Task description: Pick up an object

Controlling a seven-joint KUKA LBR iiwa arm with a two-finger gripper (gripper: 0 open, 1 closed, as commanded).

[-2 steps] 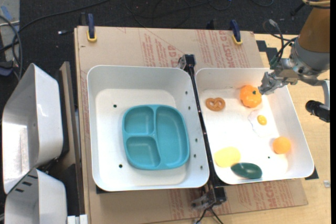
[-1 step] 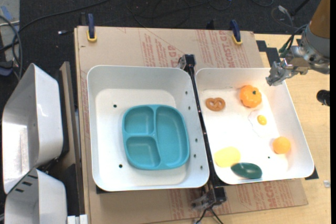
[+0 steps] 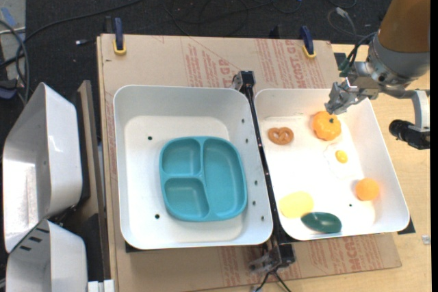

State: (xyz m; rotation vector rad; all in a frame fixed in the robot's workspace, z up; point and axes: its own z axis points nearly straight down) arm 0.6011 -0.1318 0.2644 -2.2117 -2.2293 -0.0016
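My gripper (image 3: pixel 337 106) hangs over the far part of the right bin (image 3: pixel 390 167), right above an orange pumpkin-like toy (image 3: pixel 326 126). The same bin also holds a brown pretzel (image 3: pixel 280 136), a small yellow piece (image 3: pixel 341 157), an orange ball (image 3: pixel 367 189), a pale yellow flat piece (image 3: pixel 295 204) and a dark green piece (image 3: pixel 321 221). The fingers point down toward the pumpkin toy, and I cannot tell whether they touch it.
The left bin (image 3: pixel 130 147) holds a teal divided plate (image 3: pixel 202 178). A black divider (image 3: pixel 259 147) runs between the two bins. Two white containers (image 3: pixel 41 161) stand off the bench at the left. Cables lie on the dark floor behind.
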